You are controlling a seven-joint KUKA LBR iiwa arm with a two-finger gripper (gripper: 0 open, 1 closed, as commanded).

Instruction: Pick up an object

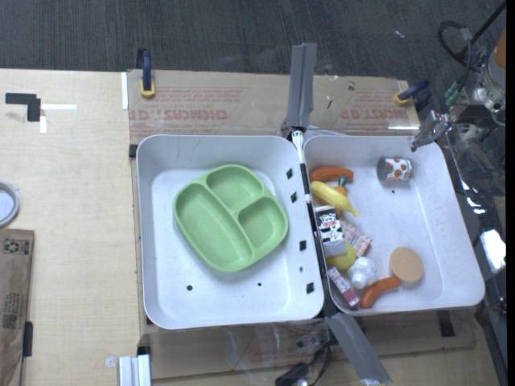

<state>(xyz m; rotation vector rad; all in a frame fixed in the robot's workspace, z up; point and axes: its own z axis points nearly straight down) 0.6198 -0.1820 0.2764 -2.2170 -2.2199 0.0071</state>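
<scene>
- Choosing a target comes first: small patterned cup [394, 168] lying on its side, well apart from the clutter along the divider [306, 207], so likely the easiest grab.
- Sitting toward the far side of the right bin [451, 240], well right of the divider, with bare white floor on every side.
- Gripper [426, 131] parked just past the bin's far right corner, beyond the cup; cannot tell how it is set, too small and dark against the cables.
- Best brought down straight over the cup's middle, closing across its narrow width, not along its length.
- Worth going slowly at contact, since a cup on its side may roll.
- Poorer choices: banana [332, 196], carton [328, 225] and orange sausage [376, 292], all crowded near the divider, touching or overlapping neighbours.
- Tan round disc [406, 264] a fair fallback, though probably too flat to grip.
</scene>
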